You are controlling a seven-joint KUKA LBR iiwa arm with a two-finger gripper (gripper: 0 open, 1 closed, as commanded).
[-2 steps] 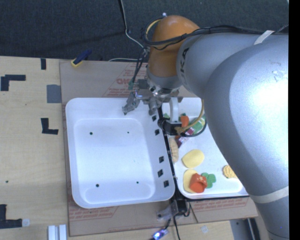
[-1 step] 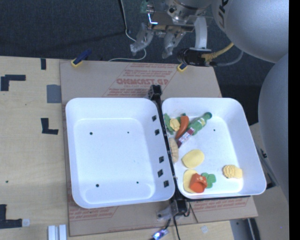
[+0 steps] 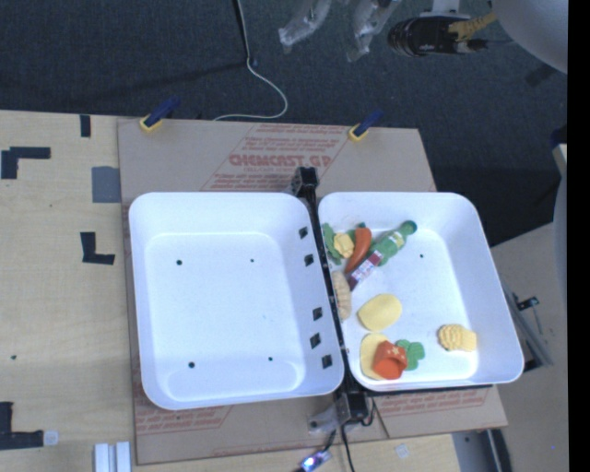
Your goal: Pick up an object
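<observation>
The gripper (image 3: pixel 336 28) hangs high above the far edge of the bench, well apart from both bins, its two pale translucent fingers (image 3: pixel 302 26) spread apart with nothing between them. Judging by that, no pick has been made yet: every object lies in the right bin (image 3: pixel 479 240), while the left bin (image 3: pixel 221 387) sits beside it across the black hinge. Along the right bin's left wall a small cluster is packed together: a green-capped bottle (image 3: pixel 383 251) lying tilted, an orange carrot (image 3: pixel 359 247) touching it, a yellow-green piece (image 3: pixel 341 243) just left of the carrot, and a pale corn cob (image 3: pixel 343 297) nearer the viewer. A yellow lemon-like piece (image 3: pixel 379 312) lies by itself near the middle, a red pepper (image 3: pixel 389 359) with a green bit rests on a yellow slice at the near edge, and a small ridged yellow piece (image 3: pixel 456 338) sits apart to the right. What remains is everything: choosing a target, descending, closing and lifting. The isolated pieces look easier than the crowded cluster.
</observation>
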